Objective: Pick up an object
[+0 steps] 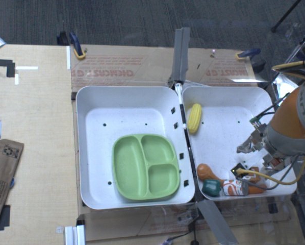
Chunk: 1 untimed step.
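Two white bins sit side by side on the tabletop [35, 116], and my end effector [254, 146] hangs low over the right bin [224, 98], toward its near right corner. I cannot tell how it is set; from above the tip is a tangle of metal and cable.

The left bin [91, 98] carries a green divided plate [145, 166]. In my bin, a yellow corn cob [194, 117] lies alone against the left wall, well apart from me. Along the near wall is a small cluster: an orange piece [204, 171], a dark green piece [211, 188] touching it, and a red-and-white item [235, 188] just beside them, close under my wrist.

I judge these to be light toy foods, stiff and smooth-skinned, so likely slippery. The corn looks the cleanest target: isolated, ridged for grip, best taken across its narrow middle. The crowded pieces near the wall would risk a glancing, failed grab.
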Available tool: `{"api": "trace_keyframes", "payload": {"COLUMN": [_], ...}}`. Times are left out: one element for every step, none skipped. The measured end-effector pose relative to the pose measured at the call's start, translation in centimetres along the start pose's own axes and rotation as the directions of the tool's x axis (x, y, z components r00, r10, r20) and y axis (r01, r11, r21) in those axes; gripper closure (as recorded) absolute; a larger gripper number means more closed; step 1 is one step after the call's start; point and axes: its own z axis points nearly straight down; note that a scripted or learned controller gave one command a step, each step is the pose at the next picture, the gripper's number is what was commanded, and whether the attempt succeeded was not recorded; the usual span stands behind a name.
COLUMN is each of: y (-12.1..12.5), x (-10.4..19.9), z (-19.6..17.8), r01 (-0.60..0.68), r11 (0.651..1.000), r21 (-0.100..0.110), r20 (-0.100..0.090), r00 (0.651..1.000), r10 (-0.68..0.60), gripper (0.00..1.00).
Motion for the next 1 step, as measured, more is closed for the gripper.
{"api": "trace_keyframes", "payload": {"y": [-9.93], "x": [5.08], "z": [-8.3], "r01": [-0.23], "r11": [0.973], "r21": [0.022], "r20": [0.021], "r00": [0.973], "r10": [0.229], "gripper": [0.0]}}
